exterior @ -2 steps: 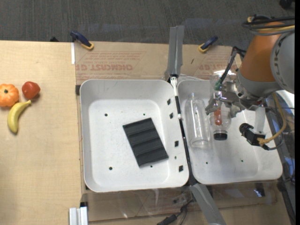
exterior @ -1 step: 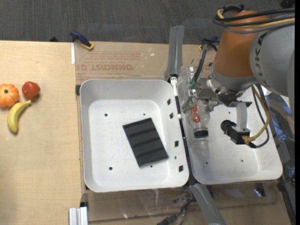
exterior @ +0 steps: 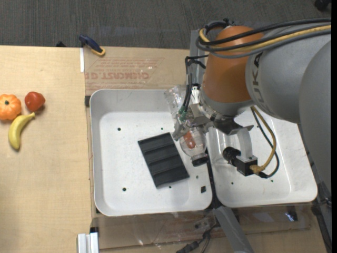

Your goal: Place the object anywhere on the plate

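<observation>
Camera view: mirrored "CHEMCAST GP" on cardboard sheet [exterior: 125, 71] behind left bin [exterior: 105, 194]; hand [exterior: 190, 136] state can't tell.

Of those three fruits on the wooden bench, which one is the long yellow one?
The banana, the lowest of the three. It is curved and yellow, lying just below the round orange fruit and the smaller red one.

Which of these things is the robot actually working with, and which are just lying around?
Part of the job:
- gripper, down over the left bin
- black ridged plate lying in that bin
- small reddish object at the gripper, too blurred to tell if it is held

Just lying about:
- tomato, orange and banana on the bench
- blue clamp
- right bin
</observation>
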`<state>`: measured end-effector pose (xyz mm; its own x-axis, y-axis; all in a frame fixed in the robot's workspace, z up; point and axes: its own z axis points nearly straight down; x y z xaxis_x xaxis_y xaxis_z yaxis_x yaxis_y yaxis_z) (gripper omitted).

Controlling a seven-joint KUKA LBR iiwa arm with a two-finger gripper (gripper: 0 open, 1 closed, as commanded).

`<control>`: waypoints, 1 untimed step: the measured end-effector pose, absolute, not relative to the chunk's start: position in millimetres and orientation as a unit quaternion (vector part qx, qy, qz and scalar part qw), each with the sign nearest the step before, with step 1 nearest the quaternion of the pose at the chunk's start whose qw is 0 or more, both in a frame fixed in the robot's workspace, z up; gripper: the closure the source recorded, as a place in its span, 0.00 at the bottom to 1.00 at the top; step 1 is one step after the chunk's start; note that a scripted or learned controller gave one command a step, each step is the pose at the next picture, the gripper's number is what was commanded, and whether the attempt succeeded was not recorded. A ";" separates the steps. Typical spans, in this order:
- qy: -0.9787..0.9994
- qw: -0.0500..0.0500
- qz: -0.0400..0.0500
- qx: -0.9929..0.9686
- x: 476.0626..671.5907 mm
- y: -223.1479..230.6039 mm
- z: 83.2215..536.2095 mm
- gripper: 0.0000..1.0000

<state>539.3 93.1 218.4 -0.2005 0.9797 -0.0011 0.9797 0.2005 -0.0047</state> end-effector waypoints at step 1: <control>-0.775 0.001 0.002 -0.632 539.5 92.9 218.9 0.00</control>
